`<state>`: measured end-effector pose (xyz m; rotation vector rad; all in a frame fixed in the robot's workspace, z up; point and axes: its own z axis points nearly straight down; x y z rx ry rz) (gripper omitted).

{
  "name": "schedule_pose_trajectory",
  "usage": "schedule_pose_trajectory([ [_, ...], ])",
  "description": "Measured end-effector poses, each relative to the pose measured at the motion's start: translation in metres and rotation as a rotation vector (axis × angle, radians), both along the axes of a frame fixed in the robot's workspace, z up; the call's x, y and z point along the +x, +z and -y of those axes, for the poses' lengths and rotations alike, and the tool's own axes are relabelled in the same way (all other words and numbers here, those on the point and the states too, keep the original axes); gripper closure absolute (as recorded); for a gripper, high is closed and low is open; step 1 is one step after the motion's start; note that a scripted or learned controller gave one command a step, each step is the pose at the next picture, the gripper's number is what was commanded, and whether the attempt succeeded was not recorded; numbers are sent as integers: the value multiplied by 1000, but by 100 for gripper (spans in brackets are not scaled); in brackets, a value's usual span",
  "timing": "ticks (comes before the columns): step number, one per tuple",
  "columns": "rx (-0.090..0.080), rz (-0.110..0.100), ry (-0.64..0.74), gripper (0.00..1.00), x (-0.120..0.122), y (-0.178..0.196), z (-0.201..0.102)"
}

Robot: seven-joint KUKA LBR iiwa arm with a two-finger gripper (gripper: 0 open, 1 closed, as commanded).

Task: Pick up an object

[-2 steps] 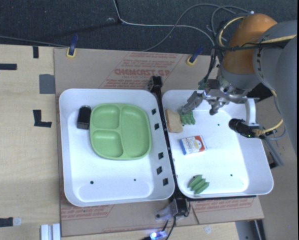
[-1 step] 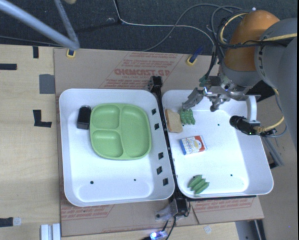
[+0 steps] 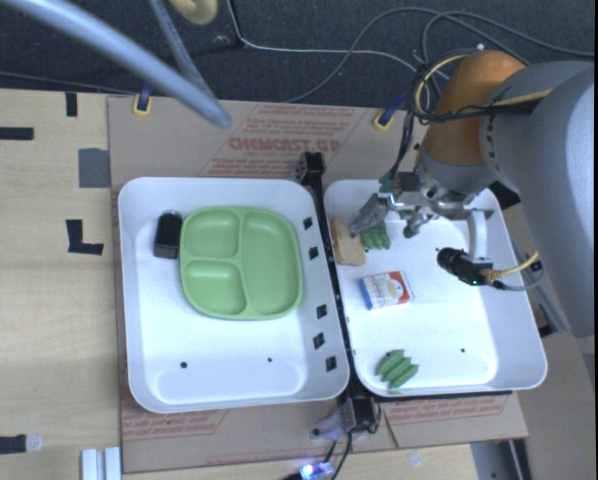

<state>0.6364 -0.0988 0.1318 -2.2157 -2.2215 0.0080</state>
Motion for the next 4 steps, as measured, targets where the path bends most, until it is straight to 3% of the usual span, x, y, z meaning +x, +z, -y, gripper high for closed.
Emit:
schedule_pose_trajectory([
  [1, -8, 8, -4, 0, 0, -47, 5],
  [2, -1, 12, -2, 100, 2, -34, 0],
  [4, 0, 12, -1, 100, 19, 75, 0],
])
